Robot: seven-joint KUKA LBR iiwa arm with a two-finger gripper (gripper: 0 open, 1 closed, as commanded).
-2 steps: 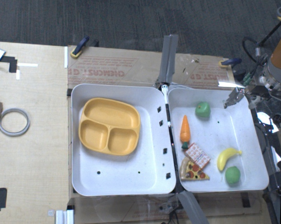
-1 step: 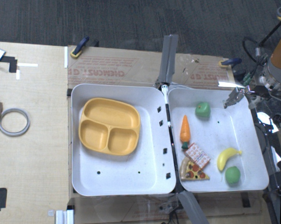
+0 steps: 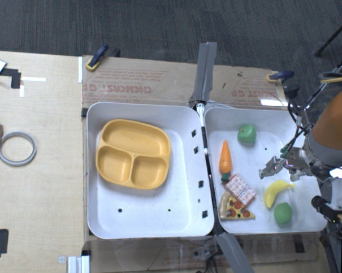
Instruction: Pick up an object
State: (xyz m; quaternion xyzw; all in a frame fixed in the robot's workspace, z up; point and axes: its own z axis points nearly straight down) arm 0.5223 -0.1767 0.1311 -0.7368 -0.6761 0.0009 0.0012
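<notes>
The right bin [image 3: 258, 222] holds a green apple [image 3: 247, 133] at the back, an orange carrot [image 3: 225, 156], a pink patterned box [image 3: 240, 190], a pizza slice [image 3: 234, 209], a yellow banana [image 3: 275, 192] and a green lime [image 3: 283, 213]. My gripper [image 3: 273, 168] hangs over the right half of this bin, just above and left of the banana, with its fingers spread apart and nothing between them. The grey arm with its orange band [image 3: 333, 126] comes in from the right.
The left bin [image 3: 99, 215] holds a yellow three-compartment plate [image 3: 134, 153]. A roll of tape [image 3: 15, 148] lies on the bench at far left. Blue clamps [image 3: 97, 57] grip the cardboard behind the bins.
</notes>
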